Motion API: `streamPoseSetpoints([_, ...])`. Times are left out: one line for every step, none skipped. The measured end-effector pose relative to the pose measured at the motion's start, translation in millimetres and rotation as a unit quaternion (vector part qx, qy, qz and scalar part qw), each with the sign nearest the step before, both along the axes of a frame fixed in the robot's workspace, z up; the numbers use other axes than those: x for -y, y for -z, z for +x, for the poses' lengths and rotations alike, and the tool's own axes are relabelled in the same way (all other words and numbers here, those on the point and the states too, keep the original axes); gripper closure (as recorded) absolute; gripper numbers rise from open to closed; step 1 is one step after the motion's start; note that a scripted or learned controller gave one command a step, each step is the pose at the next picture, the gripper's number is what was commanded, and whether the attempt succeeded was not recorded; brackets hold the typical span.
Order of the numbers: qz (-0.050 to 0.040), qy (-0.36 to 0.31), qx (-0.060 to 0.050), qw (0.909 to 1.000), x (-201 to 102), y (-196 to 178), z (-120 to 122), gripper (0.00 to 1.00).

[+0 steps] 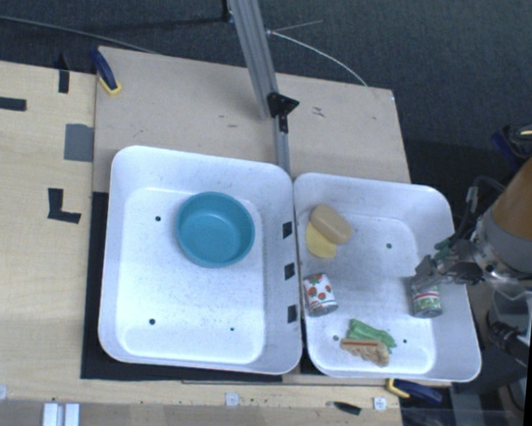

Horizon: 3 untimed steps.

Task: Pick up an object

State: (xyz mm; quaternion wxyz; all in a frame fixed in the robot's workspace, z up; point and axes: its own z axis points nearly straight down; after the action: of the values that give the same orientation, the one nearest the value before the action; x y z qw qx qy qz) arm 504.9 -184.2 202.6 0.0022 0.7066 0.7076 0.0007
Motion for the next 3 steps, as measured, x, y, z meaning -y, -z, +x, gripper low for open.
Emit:
streamPoseSetpoints([0.0, 0.0, 0.0, 1.0, 2.1, -50.7, -9.0, 1.0])
streamPoseSetpoints([0.0001, 0.0, 0.0, 1.0, 2.1, -92.0, -8.2, 1.0])
streamPoseSetpoints([0.0017, -0.002, -0.004, 1.0, -52.8, -69.9, -5.9, 1.0])
